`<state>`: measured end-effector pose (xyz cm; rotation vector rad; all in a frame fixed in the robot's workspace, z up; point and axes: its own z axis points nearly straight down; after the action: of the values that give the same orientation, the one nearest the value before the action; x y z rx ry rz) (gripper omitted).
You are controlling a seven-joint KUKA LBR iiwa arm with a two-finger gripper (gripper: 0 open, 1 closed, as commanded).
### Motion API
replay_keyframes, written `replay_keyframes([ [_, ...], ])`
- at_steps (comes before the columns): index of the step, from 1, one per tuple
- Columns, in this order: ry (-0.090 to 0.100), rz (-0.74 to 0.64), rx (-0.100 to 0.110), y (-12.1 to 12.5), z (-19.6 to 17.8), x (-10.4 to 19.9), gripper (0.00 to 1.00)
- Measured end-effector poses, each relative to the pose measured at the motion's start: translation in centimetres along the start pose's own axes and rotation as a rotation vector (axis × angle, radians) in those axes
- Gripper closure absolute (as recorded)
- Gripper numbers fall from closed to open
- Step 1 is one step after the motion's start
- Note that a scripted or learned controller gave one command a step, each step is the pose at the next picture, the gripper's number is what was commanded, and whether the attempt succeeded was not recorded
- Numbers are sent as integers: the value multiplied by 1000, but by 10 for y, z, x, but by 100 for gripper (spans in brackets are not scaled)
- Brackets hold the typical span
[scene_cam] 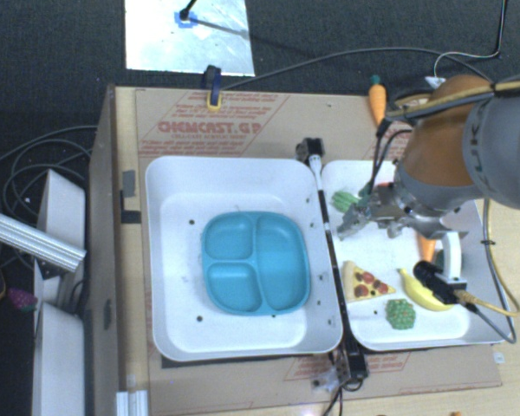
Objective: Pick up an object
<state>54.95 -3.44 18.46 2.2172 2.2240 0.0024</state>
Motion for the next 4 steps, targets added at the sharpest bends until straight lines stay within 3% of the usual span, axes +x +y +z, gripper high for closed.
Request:
replay_keyframes([
  [1,-2,1,-1,63,0,-43,0],
  [2,-2,-3,-3,64,-11,-43,100],
  [3,-2,-3,-2,64,-10,-43,0],
  [4,-2,1,0,98,19,-78,0],
])
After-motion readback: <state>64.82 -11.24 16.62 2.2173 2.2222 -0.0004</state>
